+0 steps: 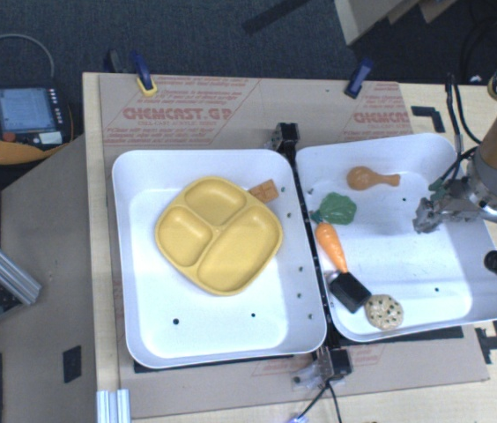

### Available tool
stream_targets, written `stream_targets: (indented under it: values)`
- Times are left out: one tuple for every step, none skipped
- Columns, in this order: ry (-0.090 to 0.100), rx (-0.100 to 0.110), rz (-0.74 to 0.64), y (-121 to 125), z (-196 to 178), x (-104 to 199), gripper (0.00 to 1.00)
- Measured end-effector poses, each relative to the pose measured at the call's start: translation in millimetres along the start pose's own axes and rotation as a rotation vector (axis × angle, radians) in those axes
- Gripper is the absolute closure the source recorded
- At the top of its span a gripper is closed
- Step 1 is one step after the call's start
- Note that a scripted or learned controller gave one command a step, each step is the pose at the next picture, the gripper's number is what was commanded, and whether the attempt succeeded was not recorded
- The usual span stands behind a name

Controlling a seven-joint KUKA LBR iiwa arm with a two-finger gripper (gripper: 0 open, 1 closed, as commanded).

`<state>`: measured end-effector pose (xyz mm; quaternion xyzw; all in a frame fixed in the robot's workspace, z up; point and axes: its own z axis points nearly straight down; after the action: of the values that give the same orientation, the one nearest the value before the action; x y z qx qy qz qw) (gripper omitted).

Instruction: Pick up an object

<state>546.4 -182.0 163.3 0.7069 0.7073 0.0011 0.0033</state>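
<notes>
Carrot point(331, 247): lies at the left edge of the right bin point(425, 315), between a green leafy toy point(334, 208) and a black block point(349, 291); probably light, hard plastic, smooth and tapered, so likely to slip.
Hold: judged best across the thick orange middle.
Other choices: tan drumstick point(373, 179) near the far wall; speckled cookie point(383, 311) at the near wall.
Gripper point(428, 215): low over the bin's right side, well apart from the carrot, nothing between it; its state I cannot tell.
Left bin point(143, 307): holds a yellow divided plate point(218, 234).
</notes>
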Motion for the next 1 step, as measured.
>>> stream_targets:
  values:
    - [0.000, 0.000, -0.001, 2.3, -43.3, 0.3, 1.00]
